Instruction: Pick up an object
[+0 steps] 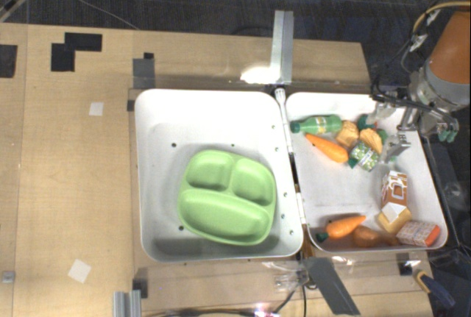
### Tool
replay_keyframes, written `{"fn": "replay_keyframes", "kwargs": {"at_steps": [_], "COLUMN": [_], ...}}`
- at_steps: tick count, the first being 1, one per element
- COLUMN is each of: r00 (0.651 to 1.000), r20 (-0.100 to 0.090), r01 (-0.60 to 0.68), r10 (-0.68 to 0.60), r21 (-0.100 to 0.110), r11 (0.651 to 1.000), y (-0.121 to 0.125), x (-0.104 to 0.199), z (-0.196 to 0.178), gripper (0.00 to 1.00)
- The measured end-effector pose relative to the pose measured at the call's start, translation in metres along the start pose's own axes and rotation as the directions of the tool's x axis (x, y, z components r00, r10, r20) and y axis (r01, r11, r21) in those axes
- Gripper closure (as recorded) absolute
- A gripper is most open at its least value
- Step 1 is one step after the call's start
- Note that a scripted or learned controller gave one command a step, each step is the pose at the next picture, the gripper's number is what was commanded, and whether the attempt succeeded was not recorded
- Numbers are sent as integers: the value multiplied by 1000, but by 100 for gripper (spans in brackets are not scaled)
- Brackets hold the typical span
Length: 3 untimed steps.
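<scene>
Two white bins sit side by side on my bench: the left bin [154, 124] carries a green divided tray [227, 196], and the right bin [324, 190] is where the pickable clutter lies. From my seat I see the gripper [401, 133] hanging over the far right corner of that bin, and I cannot tell how it is set; the slant of the camera hides that. Nothing is visibly caught in it, so I judge the pick not yet made. Closest to it are a small green can [363, 156], a yellow-brown pastry piece [370, 138], an orange carrot [327, 148] and a green bottle [318, 123]. Along the near wall lie another carrot [344, 226], a small carton [396, 189] and a red box [419, 233]. Left to do: descend, close on one item, lift.
</scene>
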State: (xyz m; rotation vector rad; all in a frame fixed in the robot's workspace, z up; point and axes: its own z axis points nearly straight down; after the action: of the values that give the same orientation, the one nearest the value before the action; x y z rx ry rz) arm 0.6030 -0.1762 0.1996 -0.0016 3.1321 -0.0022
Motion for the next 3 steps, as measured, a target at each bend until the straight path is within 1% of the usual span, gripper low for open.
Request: {"fn": "replay_keyframes", "kwargs": {"at_steps": [1,2,3], "r00": [995,992,1000], "r20": [4,6,11], "r01": [-102,-124,16], "r10": [102,124,-16], "r21": [1,1,-2], "r11": [995,992,1000], "y": [-22,-29,88], "x": [49,77,99], "z": [92,109,107], "gripper": [0,0,0]}}
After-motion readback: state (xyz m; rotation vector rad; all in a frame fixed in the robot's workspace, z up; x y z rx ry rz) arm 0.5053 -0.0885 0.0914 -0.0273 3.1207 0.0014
